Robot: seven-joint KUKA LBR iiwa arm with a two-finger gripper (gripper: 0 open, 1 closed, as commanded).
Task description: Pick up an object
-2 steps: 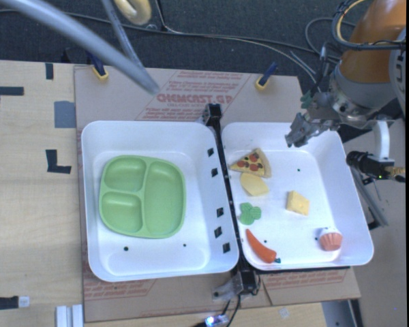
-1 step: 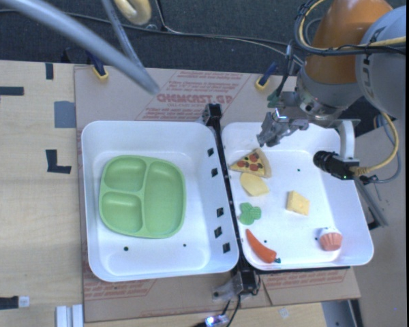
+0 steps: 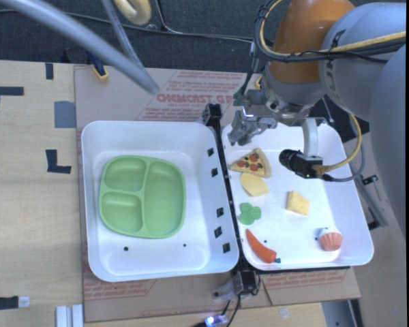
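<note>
The gripper (image 3: 240,133) hangs over the far left corner of the right bin (image 3: 347,251), just above the toy pizza slice (image 3: 251,162); I cannot tell how its jaws stand. Nearer than the pizza lie a yellow wedge (image 3: 255,186), a green broccoli piece (image 3: 249,214) and a carrot (image 3: 261,247). A green divided plate (image 3: 142,196) sits in the left bin (image 3: 95,142).

Gripper: your gripper (image 3: 242,133) hangs at 12 o'clock of the right bin (image 3: 351,203), just above the pizza slice (image 3: 251,163).
Right bin centre: yellow cheese wedge (image 3: 298,202).
6 o'clock: carrot (image 3: 260,246).
Left bin (image 3: 95,182): green divided plate (image 3: 142,195).
</note>
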